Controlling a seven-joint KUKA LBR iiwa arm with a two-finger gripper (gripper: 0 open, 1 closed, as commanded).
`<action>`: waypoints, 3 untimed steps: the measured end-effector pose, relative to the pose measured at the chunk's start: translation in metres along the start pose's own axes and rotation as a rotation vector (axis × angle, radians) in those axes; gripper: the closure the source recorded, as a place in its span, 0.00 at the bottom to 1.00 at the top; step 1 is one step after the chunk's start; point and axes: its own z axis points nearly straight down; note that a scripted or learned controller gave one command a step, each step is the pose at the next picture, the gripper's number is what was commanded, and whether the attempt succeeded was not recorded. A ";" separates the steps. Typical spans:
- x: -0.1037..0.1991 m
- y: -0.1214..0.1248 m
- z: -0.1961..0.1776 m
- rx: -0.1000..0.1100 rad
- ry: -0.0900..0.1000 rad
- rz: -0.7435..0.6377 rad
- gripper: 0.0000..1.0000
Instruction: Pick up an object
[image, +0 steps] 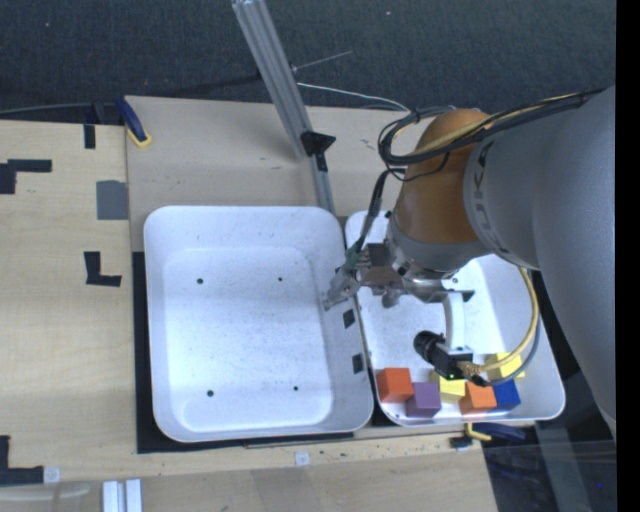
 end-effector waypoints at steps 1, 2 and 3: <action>0.000 0.000 0.000 0.000 0.000 0.000 0.00; 0.000 0.000 0.000 0.000 0.000 0.000 0.00; 0.000 0.000 0.000 0.000 0.000 0.000 0.00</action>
